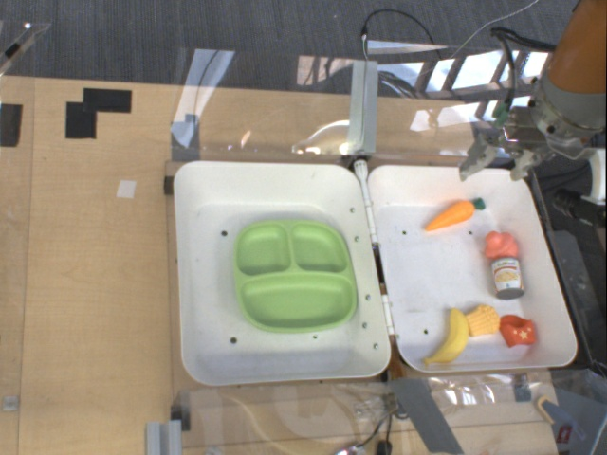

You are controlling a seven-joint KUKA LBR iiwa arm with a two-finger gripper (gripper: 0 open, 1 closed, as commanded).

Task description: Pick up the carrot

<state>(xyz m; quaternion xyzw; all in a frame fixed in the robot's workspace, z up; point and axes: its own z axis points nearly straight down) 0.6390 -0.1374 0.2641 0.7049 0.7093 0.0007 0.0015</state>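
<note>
One carrot (450,215), gripper (497,158) seemingly above-right

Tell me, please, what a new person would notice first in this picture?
The green divided plate stands out most, lying alone in the left bin. Next is the orange carrot near the top of the right bin. The open gripper hovers above that bin's far edge.
</note>
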